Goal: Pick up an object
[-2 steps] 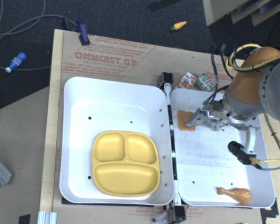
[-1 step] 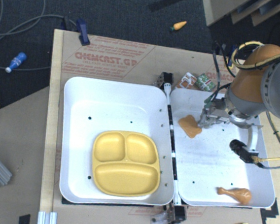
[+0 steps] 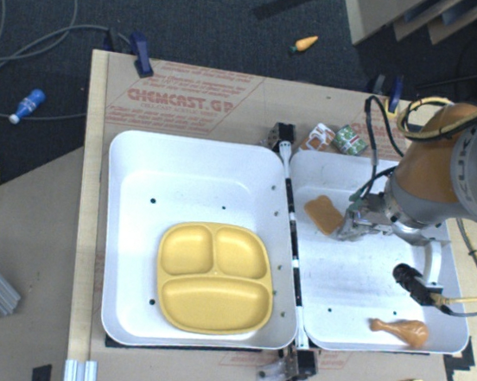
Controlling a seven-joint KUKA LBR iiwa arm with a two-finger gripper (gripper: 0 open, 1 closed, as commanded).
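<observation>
On your table, the right white bin holds a flat tan toast-shaped piece at centre-right; the end effector sits just beside it, and I cannot tell its finger state.

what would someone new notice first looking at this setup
Likely the yellow divided plate, lying flat in the left bin. Next, the grey and orange arm reaching over the right bin, its pincer low beside a tan food piece near the bin's upper left. A toy chicken drumstick lies near that bin's lower right corner.
</observation>
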